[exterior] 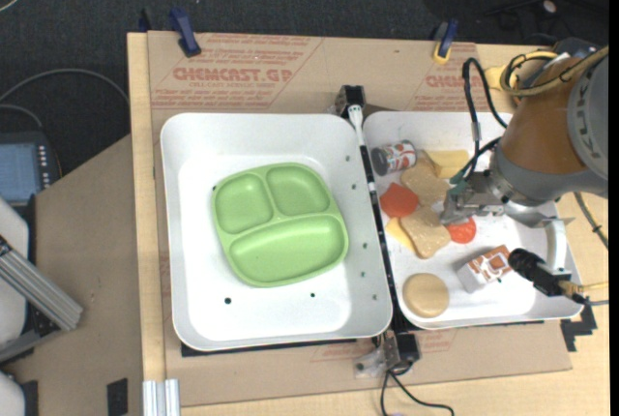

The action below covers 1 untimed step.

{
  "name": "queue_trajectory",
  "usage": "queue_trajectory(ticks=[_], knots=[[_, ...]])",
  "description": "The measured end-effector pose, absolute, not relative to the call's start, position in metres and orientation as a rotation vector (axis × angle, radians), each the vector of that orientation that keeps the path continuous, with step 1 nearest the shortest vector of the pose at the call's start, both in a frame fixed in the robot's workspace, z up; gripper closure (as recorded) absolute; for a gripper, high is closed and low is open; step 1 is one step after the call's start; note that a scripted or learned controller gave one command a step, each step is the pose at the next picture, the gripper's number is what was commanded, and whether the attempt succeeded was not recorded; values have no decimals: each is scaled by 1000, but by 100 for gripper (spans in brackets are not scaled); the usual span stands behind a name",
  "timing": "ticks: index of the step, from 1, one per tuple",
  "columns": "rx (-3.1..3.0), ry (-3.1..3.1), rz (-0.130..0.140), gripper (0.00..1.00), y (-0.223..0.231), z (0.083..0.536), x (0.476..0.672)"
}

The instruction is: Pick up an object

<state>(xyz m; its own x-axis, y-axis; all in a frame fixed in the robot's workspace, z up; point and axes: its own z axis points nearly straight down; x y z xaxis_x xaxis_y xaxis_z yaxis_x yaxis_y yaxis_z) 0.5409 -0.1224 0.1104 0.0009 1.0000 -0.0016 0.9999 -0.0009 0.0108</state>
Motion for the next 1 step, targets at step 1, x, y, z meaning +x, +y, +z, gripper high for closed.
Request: queue_trajectory(ticks=[1], knots=[[2217, 2214, 9, 0, -122, 110, 541]])
